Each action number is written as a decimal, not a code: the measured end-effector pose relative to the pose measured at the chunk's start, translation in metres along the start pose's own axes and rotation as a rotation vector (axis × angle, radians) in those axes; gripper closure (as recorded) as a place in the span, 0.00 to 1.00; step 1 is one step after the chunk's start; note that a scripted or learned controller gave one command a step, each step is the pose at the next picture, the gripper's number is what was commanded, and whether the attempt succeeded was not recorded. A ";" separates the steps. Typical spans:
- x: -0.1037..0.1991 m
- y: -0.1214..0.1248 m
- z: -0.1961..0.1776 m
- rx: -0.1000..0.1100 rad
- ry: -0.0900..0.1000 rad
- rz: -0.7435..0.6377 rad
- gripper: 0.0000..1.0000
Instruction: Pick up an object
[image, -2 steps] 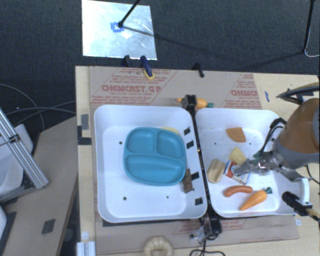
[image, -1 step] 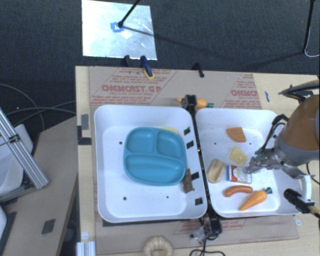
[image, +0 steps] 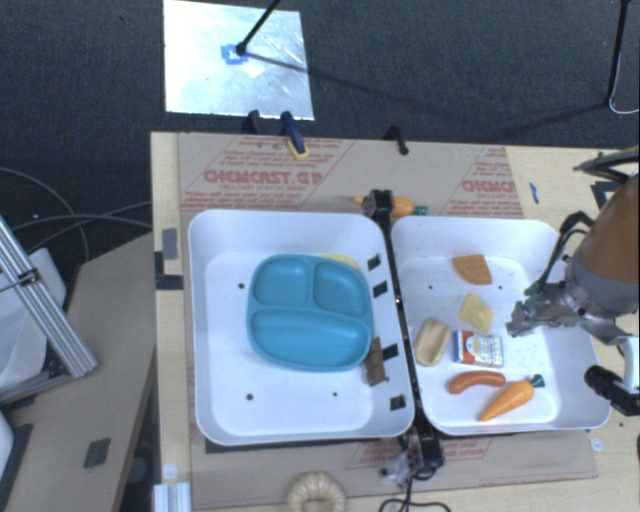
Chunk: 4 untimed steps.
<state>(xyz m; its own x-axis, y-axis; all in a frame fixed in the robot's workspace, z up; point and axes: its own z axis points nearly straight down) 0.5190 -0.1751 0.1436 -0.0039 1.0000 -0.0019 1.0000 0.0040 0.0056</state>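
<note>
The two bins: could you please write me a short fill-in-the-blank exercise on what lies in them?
1. The blue tray lies in the ____ bin.
2. The carrot lies in the ____ bin.
3. The sausage lies between the carrot and the ____.
4. The gripper hangs over the ____ bin.

Missing words: left; right; carton; right

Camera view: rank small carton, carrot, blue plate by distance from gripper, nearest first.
From the gripper:
1. Small carton, right bin, just left of it.
2. Carrot, right bin, near the front edge.
3. Blue plate, left bin, far across.
</note>
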 end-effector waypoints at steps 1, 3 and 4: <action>0.007 0.010 -0.056 -0.002 0.000 -0.001 1.00; 0.055 0.020 -0.081 0.004 0.004 -0.006 1.00; 0.106 0.040 -0.092 0.003 0.004 -0.007 1.00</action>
<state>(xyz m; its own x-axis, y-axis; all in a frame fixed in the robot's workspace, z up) 0.5579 -0.0687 0.2354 -0.0107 0.9999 0.0019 0.9999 0.0107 0.0030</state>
